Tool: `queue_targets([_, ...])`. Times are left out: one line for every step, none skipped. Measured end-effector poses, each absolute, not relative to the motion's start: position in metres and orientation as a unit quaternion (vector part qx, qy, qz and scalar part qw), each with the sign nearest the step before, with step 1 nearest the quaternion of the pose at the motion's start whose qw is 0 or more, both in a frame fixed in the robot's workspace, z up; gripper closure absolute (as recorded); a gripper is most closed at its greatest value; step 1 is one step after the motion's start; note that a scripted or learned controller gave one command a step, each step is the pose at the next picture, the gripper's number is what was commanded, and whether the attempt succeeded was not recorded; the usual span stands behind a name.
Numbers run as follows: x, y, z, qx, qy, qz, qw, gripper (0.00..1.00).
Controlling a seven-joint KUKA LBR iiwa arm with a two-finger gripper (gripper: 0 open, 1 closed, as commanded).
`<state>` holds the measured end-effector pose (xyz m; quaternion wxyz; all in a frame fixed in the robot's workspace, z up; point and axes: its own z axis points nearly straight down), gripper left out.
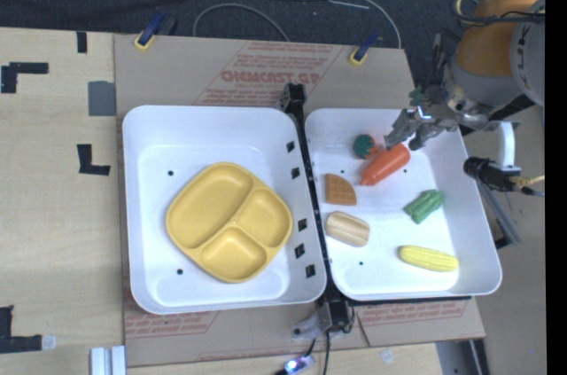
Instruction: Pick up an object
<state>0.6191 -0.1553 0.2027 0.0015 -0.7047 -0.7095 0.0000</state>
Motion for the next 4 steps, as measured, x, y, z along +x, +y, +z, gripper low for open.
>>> queue_targets([0.626,-0.098,0.198,-0.705,-0.710,0.0002,0.002,1.00])
queue_targets([0.627,-0.033,0.202,-0.704,-0.710,0.0000,0.002,1.00])
queue_targets([0.626,0.025,0.215,-0.704,-0.710,-0.0002,0.001,1.00])
queue_targets([0.619,0.087,0.224,-0.704,-0.710,0.0003,0.002,1.00])
